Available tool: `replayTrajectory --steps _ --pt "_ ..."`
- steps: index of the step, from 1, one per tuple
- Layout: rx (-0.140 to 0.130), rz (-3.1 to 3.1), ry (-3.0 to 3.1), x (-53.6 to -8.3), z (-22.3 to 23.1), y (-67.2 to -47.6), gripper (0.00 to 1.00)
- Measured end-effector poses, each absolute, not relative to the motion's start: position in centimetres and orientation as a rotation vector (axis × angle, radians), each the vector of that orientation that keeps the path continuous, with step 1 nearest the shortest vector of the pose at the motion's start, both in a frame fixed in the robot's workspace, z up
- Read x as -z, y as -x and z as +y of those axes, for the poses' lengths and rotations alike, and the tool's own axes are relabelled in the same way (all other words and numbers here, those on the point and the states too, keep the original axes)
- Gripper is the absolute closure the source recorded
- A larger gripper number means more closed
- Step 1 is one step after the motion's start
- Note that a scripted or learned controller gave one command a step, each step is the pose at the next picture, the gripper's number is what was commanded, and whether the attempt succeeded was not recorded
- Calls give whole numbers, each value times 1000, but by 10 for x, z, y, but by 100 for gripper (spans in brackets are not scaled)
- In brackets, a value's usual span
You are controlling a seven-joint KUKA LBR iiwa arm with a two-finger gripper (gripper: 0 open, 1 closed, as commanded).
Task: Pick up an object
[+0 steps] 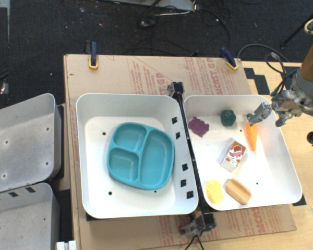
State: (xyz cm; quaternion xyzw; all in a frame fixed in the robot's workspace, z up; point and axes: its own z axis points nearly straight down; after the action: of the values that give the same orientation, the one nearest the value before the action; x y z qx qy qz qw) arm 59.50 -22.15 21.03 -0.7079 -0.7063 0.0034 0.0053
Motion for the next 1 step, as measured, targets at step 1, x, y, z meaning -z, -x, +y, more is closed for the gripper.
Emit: replayTrajectory --steps 1 --pt "0 -2223 2221 -218 -221 -598 0"
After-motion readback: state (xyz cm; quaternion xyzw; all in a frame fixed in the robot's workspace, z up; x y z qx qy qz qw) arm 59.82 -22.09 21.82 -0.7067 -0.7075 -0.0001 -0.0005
